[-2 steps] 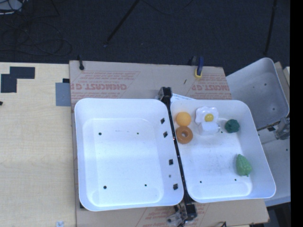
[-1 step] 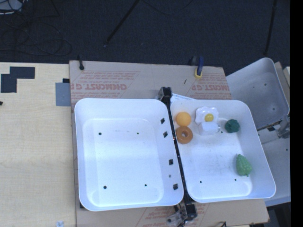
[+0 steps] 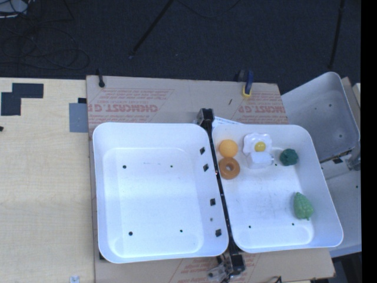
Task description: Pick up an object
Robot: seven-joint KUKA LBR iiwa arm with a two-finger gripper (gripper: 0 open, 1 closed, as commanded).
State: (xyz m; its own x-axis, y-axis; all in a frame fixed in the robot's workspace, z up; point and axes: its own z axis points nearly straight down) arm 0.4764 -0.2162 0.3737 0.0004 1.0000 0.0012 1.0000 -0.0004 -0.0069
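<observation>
The left bin (image 3: 150,249), nearest the camera, holds no objects. In the right bin (image 3: 283,243), an orange ball (image 3: 228,148) sits just above a brown ring (image 3: 229,168), then a white-and-yellow toy (image 3: 258,148), a dark green lump (image 3: 288,156), a light green piece (image 3: 303,206): loosely scattered, graspable targets. The claw's state cannot be told.

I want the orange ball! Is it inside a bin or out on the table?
Inside. The orange ball sits on the floor of the right bin, near its top-left corner, just above the brown ring and left of the white and yellow toy.
</observation>
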